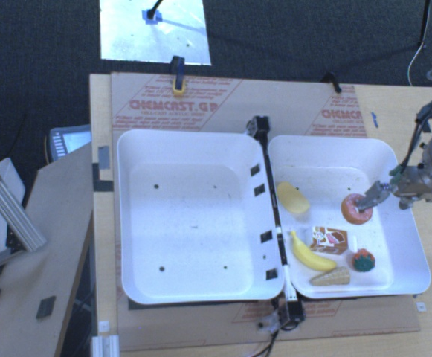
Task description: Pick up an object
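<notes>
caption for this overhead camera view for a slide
Gripper poised over a doughnut in the right bin, beside a banana.

You see wooden bench [104,199] carrying printed cardboard sheet [223,103]. Left white bin [189,218] sits on sheet. Right white bin [405,222] sits touching left bin's right side.

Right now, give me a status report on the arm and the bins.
End effector over right bin, at the donut. Grasp unconfirmed. Banana, small box close by.
</notes>
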Motion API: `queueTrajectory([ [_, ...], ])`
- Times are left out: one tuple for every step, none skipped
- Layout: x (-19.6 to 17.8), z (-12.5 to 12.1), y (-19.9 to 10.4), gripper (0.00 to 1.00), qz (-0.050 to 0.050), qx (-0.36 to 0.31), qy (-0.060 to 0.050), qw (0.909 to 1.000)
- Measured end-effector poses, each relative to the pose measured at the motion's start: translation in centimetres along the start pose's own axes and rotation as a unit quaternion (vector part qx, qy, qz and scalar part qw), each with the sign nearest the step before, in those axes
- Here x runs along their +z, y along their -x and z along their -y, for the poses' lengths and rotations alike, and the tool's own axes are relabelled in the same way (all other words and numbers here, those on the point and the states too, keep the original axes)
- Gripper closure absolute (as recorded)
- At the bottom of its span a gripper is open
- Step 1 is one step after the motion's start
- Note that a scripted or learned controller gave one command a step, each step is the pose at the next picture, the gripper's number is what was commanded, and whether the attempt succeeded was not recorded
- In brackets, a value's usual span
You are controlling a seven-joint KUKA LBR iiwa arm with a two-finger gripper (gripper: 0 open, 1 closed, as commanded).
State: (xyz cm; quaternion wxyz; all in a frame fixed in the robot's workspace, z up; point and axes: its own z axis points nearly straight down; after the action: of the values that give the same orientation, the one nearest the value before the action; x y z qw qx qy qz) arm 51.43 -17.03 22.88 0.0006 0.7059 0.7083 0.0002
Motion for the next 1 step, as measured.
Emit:
queueTrajectory([
  [12.45, -2.12, 3.28, 0.00, 0.000, 0.002, -0.003, 1.0000],
])
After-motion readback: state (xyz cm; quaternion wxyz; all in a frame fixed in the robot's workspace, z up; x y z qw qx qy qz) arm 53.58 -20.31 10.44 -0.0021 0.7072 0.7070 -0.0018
